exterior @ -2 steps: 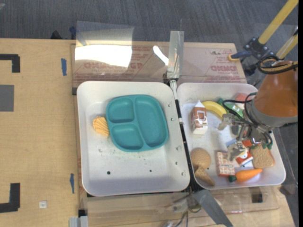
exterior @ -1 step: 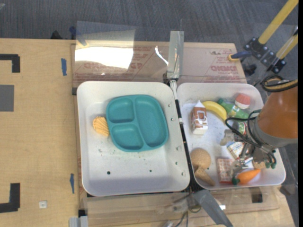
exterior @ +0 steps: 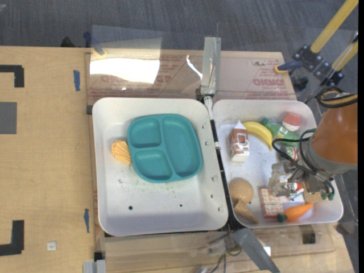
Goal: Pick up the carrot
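One carrot (exterior: 297, 211) lies just below the pincer (exterior: 289, 182); pincer's spread cannot be told.

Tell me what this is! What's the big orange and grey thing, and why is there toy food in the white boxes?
That is a robot arm, photographed by one camera looking down from above. Its gripper is a two-finger hand, low in the right bin. Its job is picking up the carrot, which lies just below the gripper. Nearby are a banana, a small milk carton and an ice cream cone. The left bin holds a teal divided plate and a yellow shell.
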You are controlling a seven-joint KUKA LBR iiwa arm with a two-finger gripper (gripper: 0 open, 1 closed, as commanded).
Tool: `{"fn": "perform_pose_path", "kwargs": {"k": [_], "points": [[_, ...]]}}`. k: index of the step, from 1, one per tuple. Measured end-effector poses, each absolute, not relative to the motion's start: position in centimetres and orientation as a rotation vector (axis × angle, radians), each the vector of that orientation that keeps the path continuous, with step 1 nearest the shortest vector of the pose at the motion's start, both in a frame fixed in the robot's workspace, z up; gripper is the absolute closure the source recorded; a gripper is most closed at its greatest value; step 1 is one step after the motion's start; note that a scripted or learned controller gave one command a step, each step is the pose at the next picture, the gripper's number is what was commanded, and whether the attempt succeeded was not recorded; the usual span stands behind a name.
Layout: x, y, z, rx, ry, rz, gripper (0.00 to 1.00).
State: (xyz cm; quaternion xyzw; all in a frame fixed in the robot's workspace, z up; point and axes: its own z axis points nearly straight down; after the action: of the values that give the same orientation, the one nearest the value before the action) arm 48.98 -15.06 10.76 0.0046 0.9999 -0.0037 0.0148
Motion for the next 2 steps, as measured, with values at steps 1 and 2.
{"fn": "perform_pose_path", "kwargs": {"k": [1, 2], "points": [[50.3, -21.2, 20.4, -0.372, 3.107, -0.01, 1.0], [50.1, -22.4, 29.8, -0.397, 3.102, -0.012, 1.0]]}}
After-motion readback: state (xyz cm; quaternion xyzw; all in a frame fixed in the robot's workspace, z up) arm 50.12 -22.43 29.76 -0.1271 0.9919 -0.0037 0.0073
